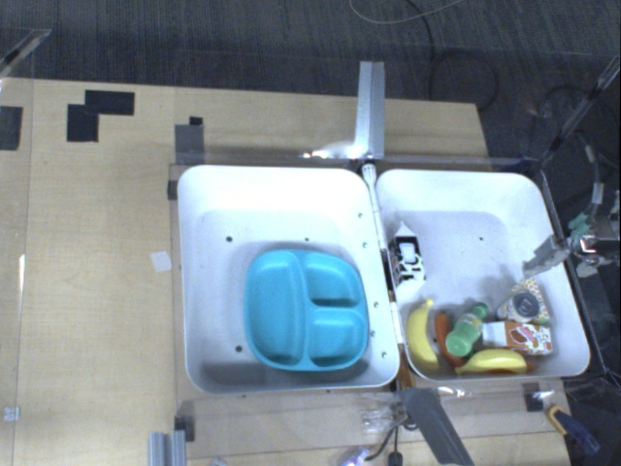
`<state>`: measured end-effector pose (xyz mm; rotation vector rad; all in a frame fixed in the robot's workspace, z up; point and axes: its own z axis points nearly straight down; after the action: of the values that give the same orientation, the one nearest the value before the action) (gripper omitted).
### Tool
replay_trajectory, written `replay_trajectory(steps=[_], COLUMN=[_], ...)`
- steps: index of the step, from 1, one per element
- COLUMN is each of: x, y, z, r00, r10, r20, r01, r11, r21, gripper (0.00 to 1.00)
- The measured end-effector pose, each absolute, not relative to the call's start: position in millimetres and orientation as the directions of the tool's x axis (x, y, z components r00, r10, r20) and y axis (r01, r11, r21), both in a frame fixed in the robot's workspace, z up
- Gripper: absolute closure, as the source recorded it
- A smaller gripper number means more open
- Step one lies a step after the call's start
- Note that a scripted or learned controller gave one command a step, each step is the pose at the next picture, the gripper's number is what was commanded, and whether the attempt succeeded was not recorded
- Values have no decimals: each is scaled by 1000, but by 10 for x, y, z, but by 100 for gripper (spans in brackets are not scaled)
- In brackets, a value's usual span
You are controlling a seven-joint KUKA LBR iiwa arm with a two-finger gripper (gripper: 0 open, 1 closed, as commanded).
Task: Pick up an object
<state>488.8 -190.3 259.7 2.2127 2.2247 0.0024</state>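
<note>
The gripper point(549, 255) sits at the right bin's point(456, 202) right wall, just above the pile; whether it is released or clenched cannot be told, and nothing is seen in its grasp. In that bin's near right corner lie two bananas point(419, 333), one green bottle point(466, 328), one orange piece point(442, 330) and one small carton point(529, 338). One black-and-white object point(408, 258) lies by the divider. The left bin point(209, 221) holds one blue plate point(306, 309).
</note>
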Motion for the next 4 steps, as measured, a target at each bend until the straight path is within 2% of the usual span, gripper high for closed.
replay_trajectory(steps=[1, 2, 3, 4], x=[4878, 5063, 4988, 4980], y=[-2057, -1965, -1956, -1727], z=[1468, 1043, 1016, 1011], r00=[72, 352, 296, 43], r10=[997, 936, 955, 999], r20=[-1, -1, -4, -23], r01=[997, 936, 954, 998], r11=[-72, -352, -295, -42], r21=[2, 20, 43, 45], gripper=[0, 0, 0, 0])
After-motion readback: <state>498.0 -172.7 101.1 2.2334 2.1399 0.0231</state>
